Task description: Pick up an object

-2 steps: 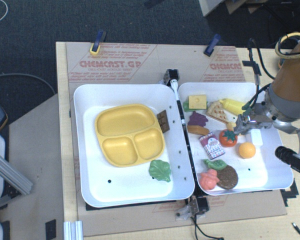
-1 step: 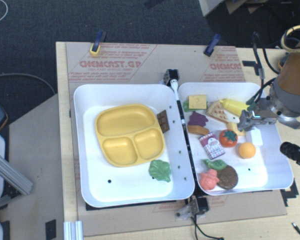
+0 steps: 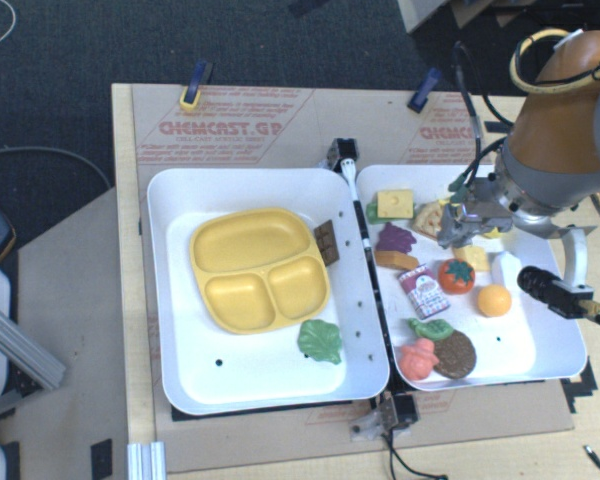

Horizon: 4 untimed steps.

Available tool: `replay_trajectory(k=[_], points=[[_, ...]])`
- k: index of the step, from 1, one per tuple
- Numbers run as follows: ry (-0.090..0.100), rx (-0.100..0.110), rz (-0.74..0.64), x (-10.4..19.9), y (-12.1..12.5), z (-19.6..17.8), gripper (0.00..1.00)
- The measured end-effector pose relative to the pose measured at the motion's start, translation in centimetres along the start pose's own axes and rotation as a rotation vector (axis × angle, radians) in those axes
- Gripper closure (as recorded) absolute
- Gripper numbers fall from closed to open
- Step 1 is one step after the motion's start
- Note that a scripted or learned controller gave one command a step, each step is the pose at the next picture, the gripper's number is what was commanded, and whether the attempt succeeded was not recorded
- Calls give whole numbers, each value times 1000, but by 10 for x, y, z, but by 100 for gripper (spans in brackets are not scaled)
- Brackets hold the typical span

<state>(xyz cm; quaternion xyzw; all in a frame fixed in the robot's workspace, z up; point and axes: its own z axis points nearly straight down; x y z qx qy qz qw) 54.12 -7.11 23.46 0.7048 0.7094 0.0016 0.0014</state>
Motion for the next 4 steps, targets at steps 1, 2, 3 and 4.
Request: replay_trajectory(k=[1,2,3,4], points=[[-1,1,3,24,20,4,100],[0,8,5,32,18,21,100],[0,2,5,41,16,9,100],[-2,1,7,27,26,5,100]])
